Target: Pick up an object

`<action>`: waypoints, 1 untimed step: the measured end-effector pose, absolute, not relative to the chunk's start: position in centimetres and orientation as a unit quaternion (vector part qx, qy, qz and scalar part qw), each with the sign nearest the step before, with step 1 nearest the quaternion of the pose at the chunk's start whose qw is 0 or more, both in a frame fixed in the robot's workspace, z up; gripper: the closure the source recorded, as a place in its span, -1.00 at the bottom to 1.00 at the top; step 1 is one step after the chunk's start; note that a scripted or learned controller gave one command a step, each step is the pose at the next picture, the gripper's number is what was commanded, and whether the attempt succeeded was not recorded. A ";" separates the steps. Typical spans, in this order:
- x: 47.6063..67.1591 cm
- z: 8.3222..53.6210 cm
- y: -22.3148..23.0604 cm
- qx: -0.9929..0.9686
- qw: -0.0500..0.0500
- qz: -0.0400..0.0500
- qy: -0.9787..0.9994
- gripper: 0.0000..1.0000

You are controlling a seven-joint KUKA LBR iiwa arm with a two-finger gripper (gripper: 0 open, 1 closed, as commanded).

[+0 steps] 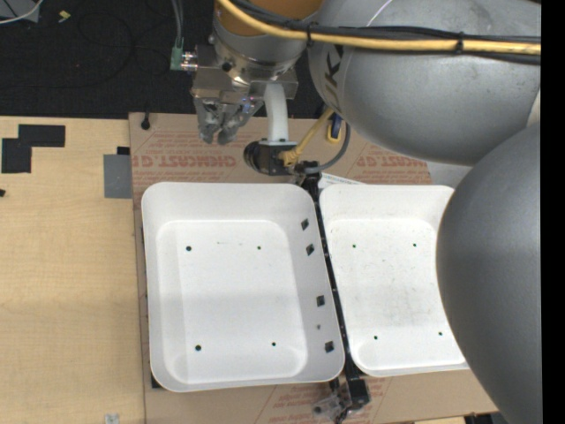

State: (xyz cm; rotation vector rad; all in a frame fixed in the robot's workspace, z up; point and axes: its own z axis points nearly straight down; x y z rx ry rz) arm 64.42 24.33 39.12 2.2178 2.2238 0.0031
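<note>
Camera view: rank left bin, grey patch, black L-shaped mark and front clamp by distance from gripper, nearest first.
1. left bin, far rim just under the gripper.
2. grey patch, toward the view's left.
3. black L-shaped mark, far left.
4. front clamp, bottom of view.

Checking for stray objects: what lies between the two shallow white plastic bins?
In the camera view, a narrow black divider strip with small black clips separates the left bin from the right bin.
</note>
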 end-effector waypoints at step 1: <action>64.2 31.5 24.4 0.707 -0.002 -0.005 0.708 1.00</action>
